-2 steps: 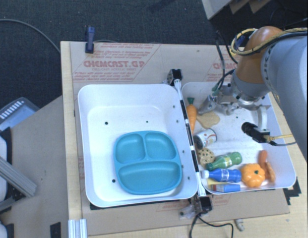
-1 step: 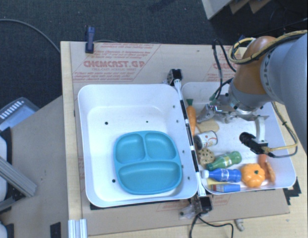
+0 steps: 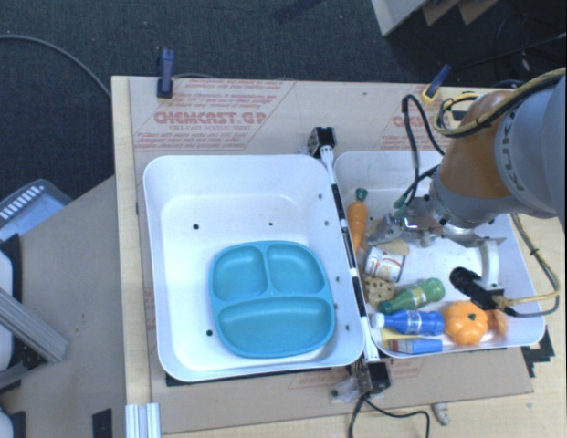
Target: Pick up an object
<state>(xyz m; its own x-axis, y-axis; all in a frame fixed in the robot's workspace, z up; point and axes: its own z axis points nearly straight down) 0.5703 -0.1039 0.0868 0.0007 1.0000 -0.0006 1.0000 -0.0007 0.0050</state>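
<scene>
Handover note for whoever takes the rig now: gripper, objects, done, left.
Gripper: low in the right bin, over the small can; finger state unreadable.
Right bin also holds carrot, green bottle, blue bottle, orange pumpkin.
Left bin: blue divided plate.
Done: nothing seen lifted.
Left: grasp and lift one object.

The desk (image 3: 219,117), brown board printed with red lettering, stands on dark carpet (image 3: 64,7). A grey cable (image 3: 55,48) curves across the carpet left of the desk.
</scene>
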